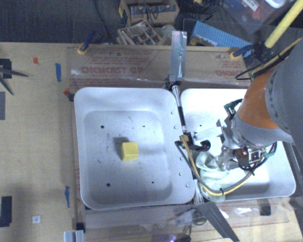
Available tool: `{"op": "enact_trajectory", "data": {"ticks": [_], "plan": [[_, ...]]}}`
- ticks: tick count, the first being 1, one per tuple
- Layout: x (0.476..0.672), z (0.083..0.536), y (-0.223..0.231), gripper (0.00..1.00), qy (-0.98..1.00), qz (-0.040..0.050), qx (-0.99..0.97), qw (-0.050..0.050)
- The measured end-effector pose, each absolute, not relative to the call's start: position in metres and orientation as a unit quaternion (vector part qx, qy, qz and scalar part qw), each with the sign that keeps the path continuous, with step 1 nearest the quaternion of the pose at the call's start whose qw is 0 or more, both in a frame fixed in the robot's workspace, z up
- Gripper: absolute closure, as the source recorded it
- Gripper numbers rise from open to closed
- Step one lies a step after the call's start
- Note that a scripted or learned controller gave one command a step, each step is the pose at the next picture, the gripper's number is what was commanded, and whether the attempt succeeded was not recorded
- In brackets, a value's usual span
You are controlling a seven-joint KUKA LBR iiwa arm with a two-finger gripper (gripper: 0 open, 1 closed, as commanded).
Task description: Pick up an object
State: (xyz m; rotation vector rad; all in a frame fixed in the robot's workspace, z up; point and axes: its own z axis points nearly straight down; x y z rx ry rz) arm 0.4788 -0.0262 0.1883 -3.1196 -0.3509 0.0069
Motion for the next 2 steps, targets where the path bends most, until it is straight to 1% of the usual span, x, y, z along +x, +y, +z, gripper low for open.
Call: {"op": "enact_trajectory", "data": {"ticks": [1,2], "plan": [[0.48,0.197,-0.027,1.0,-0.111,0.0025,-0.994,0.001],[0.479,0.183,-0.021,1.0,-0.123,0.0029,-0.992,0.002]]}}
